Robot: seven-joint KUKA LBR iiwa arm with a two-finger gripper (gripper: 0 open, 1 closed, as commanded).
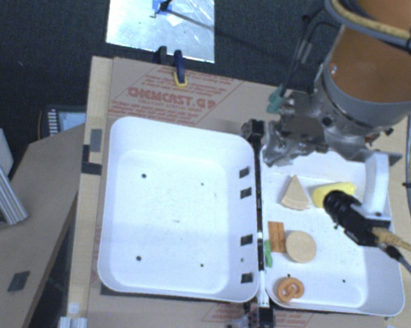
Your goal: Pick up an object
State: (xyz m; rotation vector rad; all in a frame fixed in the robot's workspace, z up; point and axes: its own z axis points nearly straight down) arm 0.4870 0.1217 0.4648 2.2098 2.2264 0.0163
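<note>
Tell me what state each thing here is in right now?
Left bin: nothing in it.
Right bin: holds all the objects.
Wedge: lying flat.
Yellow piece: partly hidden by black part.
Round disc: flat.
Orange block: flat.
Orange spiral: near front rim.

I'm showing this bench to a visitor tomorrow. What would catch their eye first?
The grey arm with its big orange band fills the top right, its hand low over the far-left corner of the right white bin. In that bin lie small things: a tan wedge, a yellow block, a round tan disc and an orange coiled piece. The left white bin looks bare.
</note>
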